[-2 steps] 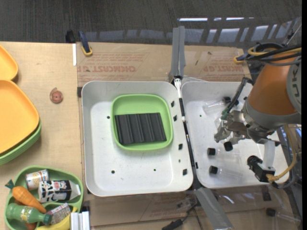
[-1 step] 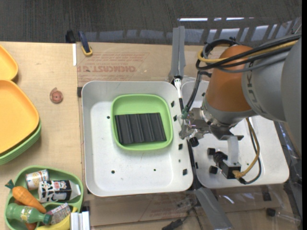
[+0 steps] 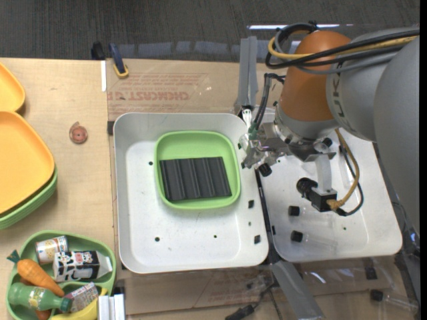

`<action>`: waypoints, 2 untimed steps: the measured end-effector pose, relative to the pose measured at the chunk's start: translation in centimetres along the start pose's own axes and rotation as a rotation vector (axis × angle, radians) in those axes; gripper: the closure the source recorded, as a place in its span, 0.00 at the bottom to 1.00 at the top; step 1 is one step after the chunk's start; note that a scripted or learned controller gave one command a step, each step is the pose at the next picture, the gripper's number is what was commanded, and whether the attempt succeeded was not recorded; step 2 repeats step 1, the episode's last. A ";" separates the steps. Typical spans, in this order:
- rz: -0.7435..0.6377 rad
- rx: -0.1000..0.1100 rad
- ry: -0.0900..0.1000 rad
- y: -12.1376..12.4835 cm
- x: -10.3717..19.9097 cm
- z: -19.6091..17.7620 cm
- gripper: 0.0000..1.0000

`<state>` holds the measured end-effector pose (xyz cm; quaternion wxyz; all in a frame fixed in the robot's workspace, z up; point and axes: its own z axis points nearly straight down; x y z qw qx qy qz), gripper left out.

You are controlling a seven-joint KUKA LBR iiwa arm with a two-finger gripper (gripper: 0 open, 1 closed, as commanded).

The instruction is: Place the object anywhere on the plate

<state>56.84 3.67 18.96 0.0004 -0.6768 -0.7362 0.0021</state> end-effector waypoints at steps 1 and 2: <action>0.000 0.000 0.000 0.0 0.0 0.0 0.00; 0.000 0.000 0.000 0.0 0.0 0.0 0.00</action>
